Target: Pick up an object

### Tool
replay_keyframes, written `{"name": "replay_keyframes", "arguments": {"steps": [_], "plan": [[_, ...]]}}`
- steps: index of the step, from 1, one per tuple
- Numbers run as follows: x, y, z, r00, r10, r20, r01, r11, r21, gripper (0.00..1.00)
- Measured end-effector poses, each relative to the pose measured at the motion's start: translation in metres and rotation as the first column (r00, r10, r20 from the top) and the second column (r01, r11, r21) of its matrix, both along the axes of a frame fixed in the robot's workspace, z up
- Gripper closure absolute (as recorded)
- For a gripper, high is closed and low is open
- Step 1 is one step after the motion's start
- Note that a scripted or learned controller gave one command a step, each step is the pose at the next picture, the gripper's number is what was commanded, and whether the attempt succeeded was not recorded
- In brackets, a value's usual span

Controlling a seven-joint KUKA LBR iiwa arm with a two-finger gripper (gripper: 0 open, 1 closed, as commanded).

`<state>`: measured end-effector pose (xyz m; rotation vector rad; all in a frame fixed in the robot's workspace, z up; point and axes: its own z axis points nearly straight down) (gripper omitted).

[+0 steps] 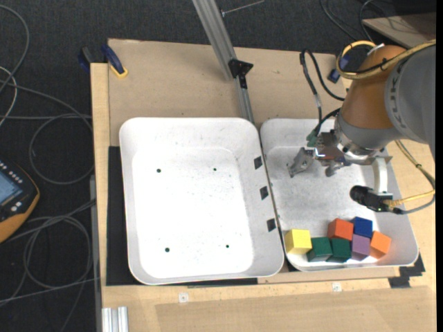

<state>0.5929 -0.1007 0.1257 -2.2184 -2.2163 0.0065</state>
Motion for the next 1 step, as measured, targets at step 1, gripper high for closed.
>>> {"name": "replay_keyframes", "arguments": {"steps": [1], "plan": [[-0.0008,0.0005,-0.028,1.0,0.001,0.001,-0.001,1.0,0.0,0.0]]}}
